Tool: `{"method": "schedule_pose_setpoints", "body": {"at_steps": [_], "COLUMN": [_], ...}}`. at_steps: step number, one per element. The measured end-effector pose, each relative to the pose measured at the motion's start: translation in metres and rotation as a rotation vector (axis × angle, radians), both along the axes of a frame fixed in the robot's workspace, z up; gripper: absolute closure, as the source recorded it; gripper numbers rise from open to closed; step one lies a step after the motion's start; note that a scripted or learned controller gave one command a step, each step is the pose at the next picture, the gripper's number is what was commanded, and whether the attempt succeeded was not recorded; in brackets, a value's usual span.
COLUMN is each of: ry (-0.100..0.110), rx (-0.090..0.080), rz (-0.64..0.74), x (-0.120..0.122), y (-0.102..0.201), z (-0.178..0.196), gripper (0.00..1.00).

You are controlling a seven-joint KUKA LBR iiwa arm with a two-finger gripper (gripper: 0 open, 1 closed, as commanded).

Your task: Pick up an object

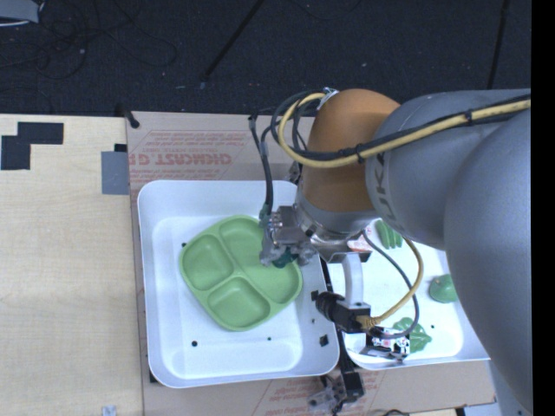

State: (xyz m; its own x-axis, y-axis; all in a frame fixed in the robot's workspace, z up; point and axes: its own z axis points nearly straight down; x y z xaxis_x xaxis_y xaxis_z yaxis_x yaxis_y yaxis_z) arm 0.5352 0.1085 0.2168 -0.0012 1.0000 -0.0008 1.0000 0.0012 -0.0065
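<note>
Honestly, the green plate mid-frame in the left bin looks light, stiff, slippery; grab its thin rim. Can't tell how the gripper is set at its right edge.

Glossy green plastic plate in smooth white plastic bin.

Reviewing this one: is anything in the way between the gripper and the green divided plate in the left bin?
Nothing visible stands between them. The gripper is already down at the right edge of the green divided plate, which lies alone in the left bin. The other green items sit in the right bin, away from it.
</note>
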Motion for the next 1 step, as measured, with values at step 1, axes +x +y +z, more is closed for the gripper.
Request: {"method": "schedule_pose_setpoints", "body": {"at_steps": [1], "ry": [-0.002], "rx": [0.000], "rz": [0.000], "x": [0.0000], "y": [-0.0004], "z": [0.0014], "gripper": [0.00]}}
